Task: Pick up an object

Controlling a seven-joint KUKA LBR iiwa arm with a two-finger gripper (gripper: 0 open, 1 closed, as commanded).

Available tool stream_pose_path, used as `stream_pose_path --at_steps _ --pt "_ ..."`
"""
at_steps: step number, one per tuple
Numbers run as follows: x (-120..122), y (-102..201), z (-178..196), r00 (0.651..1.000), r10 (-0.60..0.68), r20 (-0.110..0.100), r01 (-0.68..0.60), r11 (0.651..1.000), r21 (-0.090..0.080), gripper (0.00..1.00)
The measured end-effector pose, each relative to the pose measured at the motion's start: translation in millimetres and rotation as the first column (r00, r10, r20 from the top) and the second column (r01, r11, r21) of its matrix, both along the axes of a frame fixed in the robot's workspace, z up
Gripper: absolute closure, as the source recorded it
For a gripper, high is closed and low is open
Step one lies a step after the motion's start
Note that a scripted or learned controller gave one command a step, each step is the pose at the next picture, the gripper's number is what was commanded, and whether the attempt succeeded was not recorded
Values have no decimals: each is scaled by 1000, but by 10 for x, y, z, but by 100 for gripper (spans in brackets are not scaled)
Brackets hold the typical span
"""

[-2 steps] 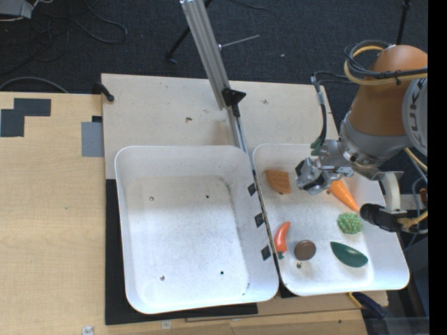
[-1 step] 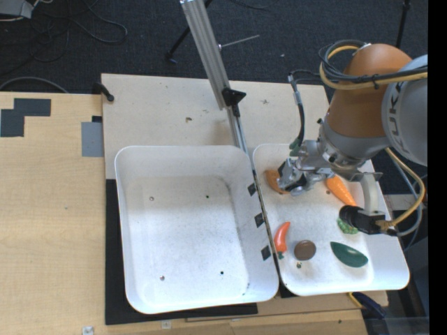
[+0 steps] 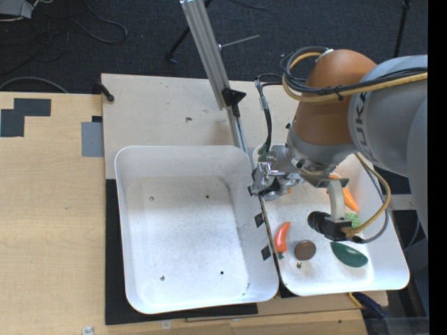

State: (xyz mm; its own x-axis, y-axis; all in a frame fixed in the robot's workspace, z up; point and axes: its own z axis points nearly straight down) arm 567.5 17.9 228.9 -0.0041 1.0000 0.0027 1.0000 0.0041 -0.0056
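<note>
Claw (image 3: 269, 180) above right bin (image 3: 391, 274) edge

a pale wooden bench (image 3: 49, 208) bears two white bins (image 3: 140, 180), seemingly on a black mat (image 3: 112, 257).

Fixed above the bench (image 3: 49, 187), looking down at a slant. Set at middling range, near enough to take in both white bins whole: left bin (image 3: 140, 160) at centre, right bin (image 3: 391, 274) toward four o'clock. Dark floor (image 3: 105, 40) with cables across the twelve o'clock strip, so tilted toward the far side. Arm (image 3: 377, 110) entering from three o'clock, close under the lens and looming large. Slim metal post (image 3: 209, 54) leaning from centre toward twelve o'clock.
</note>
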Motion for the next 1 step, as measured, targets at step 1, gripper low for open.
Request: stream_pose_path --at_steps 1 --pt "-122 475 93 1000 0 0 0 1000 0 100"
